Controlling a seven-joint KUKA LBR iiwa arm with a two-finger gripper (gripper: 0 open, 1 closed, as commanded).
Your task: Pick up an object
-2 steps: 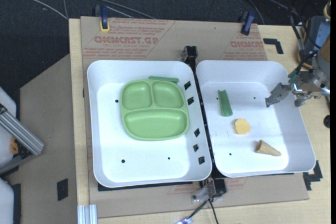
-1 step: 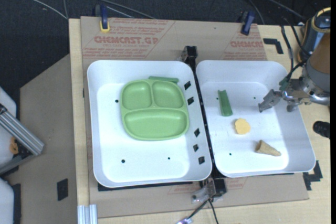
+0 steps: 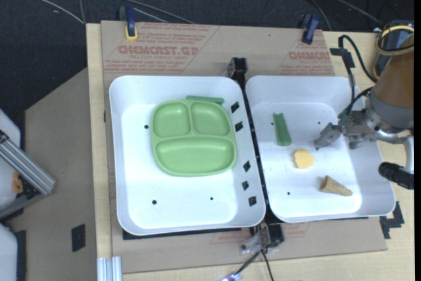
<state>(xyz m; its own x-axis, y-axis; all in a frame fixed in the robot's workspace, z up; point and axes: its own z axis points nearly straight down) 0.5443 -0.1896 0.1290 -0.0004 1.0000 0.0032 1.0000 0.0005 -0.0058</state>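
Observation:
In the right bin [image 3: 368, 207] lie three small things: a green stick [image 3: 281, 129] near the middle, a round yellow piece [image 3: 303, 159] below it, and a tan wedge [image 3: 336, 187] toward the front. My gripper [image 3: 339, 139] hangs over the bin's right half, up and to the right of the yellow piece. Its fingers stand apart and open, with nothing between them. The arm's orange band [image 3: 397, 85] shows above it at the right edge.
The left bin [image 3: 131, 201] holds a light green divided plate [image 3: 193, 137] with a darker green flat piece [image 3: 205, 100] at its far edge. Black clips run along the seam [image 3: 245, 141] between the bins. Cables trail behind the bench.

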